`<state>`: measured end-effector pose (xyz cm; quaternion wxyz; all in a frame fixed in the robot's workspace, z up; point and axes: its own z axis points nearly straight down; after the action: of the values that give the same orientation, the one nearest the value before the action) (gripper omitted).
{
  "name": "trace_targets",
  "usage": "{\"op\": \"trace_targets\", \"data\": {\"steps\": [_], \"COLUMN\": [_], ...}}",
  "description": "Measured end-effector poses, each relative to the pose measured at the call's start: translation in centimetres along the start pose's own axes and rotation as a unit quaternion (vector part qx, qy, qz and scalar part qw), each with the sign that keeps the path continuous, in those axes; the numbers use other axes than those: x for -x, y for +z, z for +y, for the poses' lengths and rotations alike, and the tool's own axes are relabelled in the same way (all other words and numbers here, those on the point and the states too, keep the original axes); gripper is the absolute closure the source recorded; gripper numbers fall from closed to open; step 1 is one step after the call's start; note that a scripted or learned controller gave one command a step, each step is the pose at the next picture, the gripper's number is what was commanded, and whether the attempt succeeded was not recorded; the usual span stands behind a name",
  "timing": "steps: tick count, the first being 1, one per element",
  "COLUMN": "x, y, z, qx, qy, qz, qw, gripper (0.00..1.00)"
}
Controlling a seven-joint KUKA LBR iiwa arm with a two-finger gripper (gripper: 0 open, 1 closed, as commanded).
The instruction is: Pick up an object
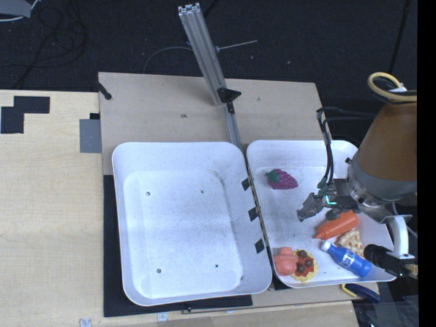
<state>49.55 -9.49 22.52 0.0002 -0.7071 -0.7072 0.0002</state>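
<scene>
Two white bins sit on the table; claw (310,208), grip unreadable, hovers beside a light, slippery carrot (336,225)—grasp mid-body.

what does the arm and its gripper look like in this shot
The arm is a bulky rounded body, orange-brown on top with a grey section beneath. A black cable loops down its left side, and a yellowish loop sits at the top. The gripper is dark grey, with a small teal light beside it.

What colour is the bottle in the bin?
Blue with a white cap, the bottle shows in the camera view.
</scene>
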Motion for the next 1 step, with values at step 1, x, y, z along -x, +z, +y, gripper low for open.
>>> {"op": "trace_targets", "data": {"steps": [1], "x": [0.0], "y": [0.0], "z": [0.0], "qx": [0.0], "qy": [0.0], "qz": [0.0], "qw": [1.0], "gripper": [0.0]}}
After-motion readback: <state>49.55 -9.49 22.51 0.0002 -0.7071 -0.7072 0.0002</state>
